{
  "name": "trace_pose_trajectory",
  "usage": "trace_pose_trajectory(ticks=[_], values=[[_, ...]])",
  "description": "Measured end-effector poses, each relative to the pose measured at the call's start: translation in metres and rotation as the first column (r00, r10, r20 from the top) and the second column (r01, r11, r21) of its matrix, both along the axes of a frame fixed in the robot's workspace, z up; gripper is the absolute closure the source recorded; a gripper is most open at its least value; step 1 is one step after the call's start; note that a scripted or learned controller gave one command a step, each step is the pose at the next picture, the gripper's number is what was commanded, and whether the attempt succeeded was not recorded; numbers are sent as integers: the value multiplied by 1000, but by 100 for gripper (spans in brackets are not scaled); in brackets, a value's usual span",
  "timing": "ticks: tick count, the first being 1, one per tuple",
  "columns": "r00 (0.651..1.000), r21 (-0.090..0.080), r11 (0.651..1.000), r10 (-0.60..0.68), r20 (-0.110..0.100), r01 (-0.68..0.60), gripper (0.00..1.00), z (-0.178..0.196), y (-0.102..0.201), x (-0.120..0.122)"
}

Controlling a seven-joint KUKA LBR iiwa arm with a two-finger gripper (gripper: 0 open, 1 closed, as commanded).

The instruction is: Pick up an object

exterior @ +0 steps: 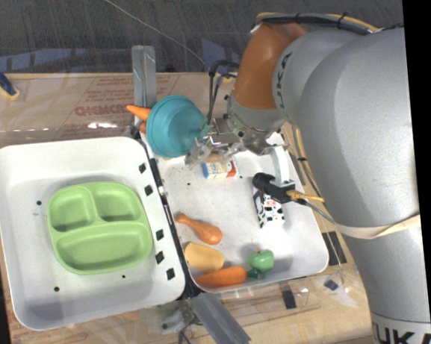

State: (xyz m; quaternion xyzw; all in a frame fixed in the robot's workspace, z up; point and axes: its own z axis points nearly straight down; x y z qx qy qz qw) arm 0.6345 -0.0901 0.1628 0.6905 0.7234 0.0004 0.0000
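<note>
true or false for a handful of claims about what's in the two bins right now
1. A green divided plate lies in the left bin. True.
2. The teal bowl sits flat in the middle of the left bin. False: it is tilted at the top left corner of the right bin.
3. A carrot lies along the right bin's near edge. True.
4. The green pepper rests on the divided plate. False: it is in the right bin, beside the carrot.
5. The gripper is over the left bin. False: it is over the right bin's upper part, next to the teal bowl.
</note>
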Motion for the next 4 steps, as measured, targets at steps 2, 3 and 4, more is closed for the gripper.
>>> trace_pose_trajectory(ticks=[2, 3, 4], values=[[965, -1, 965, -262, 0, 262, 100, 90, -68, -13], [964, 4, 964, 267, -8, -267, 100, -47, -88, -83], [991, 2, 992, 130, -4, -130, 100, -71, -73, -110]])
